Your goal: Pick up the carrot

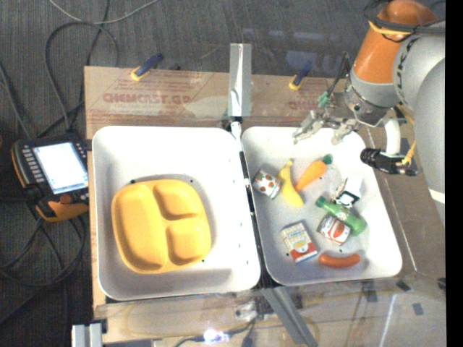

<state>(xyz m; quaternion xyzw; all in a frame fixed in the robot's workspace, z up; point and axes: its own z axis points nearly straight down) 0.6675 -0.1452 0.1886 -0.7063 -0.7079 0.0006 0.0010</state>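
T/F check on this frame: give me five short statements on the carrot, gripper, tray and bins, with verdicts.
1. The orange carrot with a green top lies in the right white bin. True.
2. The two-finger gripper holds the carrot. False: it is at the bin's far edge, apart from the carrot, fingers spread with nothing between.
3. The yellow compartment tray sits in the left white bin. True.
4. The yellow banana lies in the left bin. False: it lies in the right bin, beside the carrot.
5. The red sausage lies on the tray. False: it lies near the right bin's near edge.
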